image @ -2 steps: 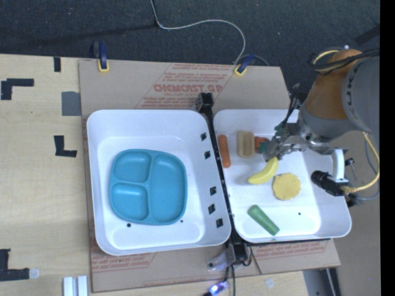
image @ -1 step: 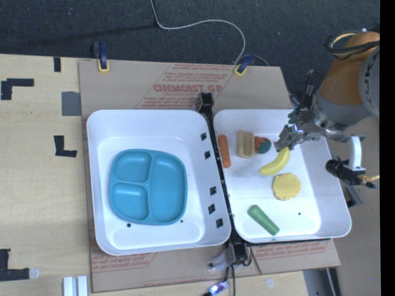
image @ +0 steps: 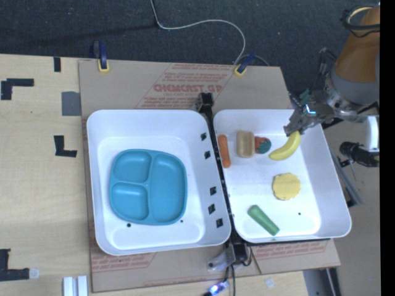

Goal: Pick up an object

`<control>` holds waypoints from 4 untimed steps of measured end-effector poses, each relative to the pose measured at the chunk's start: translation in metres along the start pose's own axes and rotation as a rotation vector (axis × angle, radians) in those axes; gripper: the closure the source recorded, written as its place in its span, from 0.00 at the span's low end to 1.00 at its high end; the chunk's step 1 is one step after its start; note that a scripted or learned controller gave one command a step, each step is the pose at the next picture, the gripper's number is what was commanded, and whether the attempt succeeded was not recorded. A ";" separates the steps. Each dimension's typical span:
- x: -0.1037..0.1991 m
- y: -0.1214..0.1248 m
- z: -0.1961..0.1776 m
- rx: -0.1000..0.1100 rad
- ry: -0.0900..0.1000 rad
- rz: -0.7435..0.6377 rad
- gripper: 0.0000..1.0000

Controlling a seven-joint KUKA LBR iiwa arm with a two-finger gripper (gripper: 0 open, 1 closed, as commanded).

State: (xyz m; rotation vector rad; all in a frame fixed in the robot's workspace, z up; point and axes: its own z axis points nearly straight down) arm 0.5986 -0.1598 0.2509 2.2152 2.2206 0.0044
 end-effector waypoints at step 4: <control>0.231 -0.025 0.021 0.010 0.002 -0.004 1.00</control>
